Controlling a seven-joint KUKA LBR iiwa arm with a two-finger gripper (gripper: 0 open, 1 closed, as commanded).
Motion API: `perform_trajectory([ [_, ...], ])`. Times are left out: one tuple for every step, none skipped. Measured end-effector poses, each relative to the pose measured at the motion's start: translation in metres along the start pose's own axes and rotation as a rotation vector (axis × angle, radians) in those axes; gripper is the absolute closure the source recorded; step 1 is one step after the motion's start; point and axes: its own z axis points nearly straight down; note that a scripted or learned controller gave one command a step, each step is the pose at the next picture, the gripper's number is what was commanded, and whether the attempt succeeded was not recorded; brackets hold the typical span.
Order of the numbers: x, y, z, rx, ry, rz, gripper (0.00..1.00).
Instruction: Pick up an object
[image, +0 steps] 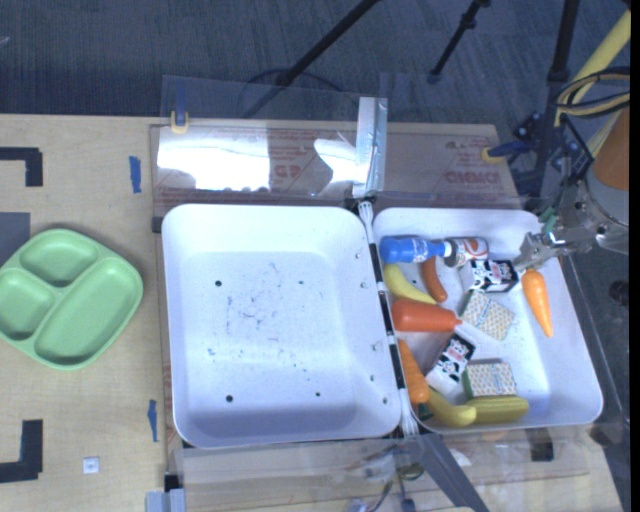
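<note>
One toy carrot (537, 300) lies just below the pincer (537, 246), grip unclear; approach underway, next lowering onto it.

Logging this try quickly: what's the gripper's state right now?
Gripper: at the right bin's upper right, just above the loose carrot; open or shut cannot be told.

1. Arm (610, 185) at the frame's 3 o'clock edge: rounded pale grey casing, cut off by the edge.
2. Orange band (612, 150) across the casing, toward 1 o'clock from the wrist.
3. Gripper (540, 245): small metallic silver-grey piece, thin and angular, on the arm's 9 o'clock end.
4. Yellow cable (590, 88) loops near the arm at 1 o'clock; blue fitting beside it, attachment unclear.
</note>
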Motion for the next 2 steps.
perform_trajectory([
  [0.000,0.000,0.000,0.000,0.000,0.000,0.00],
  [0.012,-0.038,-0.054,0.001,0.001,-0.073,0.00],
])
